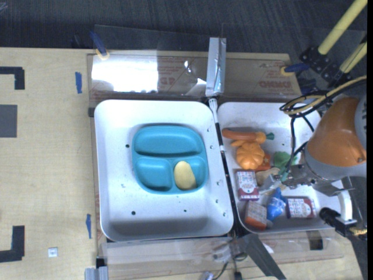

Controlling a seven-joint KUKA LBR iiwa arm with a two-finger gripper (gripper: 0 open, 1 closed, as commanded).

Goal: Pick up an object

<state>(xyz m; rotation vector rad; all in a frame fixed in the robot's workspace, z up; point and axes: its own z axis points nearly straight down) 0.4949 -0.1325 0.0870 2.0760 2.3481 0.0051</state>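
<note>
**Orange band low over the right bin, nothing lifted yet**

From the overhead camera: my gripper [278, 179] hangs down among the clutter in the right bin [280, 114], and I cannot tell how my jaws stand; nothing shows between them. By my reading the pick is still ahead. Nearest lie a small blue packet [276, 207] and a red-labelled carton [246, 184], with a pumpkin [250, 155] and a carrot [243, 135] beyond. In the left bin [111, 174], a blue tray [154, 156] holds a yellow lemon [185, 175].
</note>
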